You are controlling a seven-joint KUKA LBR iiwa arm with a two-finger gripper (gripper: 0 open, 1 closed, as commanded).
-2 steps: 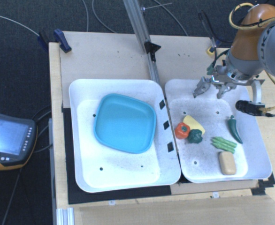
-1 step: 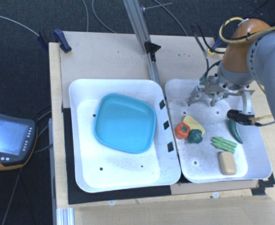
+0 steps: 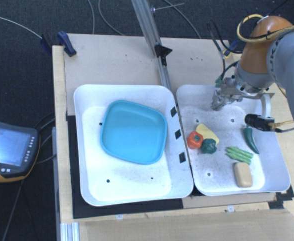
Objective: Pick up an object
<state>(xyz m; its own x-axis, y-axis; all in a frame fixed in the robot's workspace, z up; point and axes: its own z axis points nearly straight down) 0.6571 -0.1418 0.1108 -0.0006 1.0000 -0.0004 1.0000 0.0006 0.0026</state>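
A square blue plastic plate [image 3: 133, 131] is lying in the left white bin [image 3: 87, 185]. In the right white bin [image 3: 277, 182], a round red toy tomato [image 3: 194, 140], yellow wedge [image 3: 209, 133] and dark green lump [image 3: 208, 146] are crowding together, touching; a light green bean pod [image 3: 239, 154], tan block [image 3: 243, 174] and dark green pepper [image 3: 251, 139] are lying apart. The gripper [image 3: 218, 104] is hanging over the bin's bare upper corner; whether it is spread or closed I cannot tell. Judging by spacing, the tan block is offering the cleanest grasp.

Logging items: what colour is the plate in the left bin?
Light blue; the plate shows best in the camera view.
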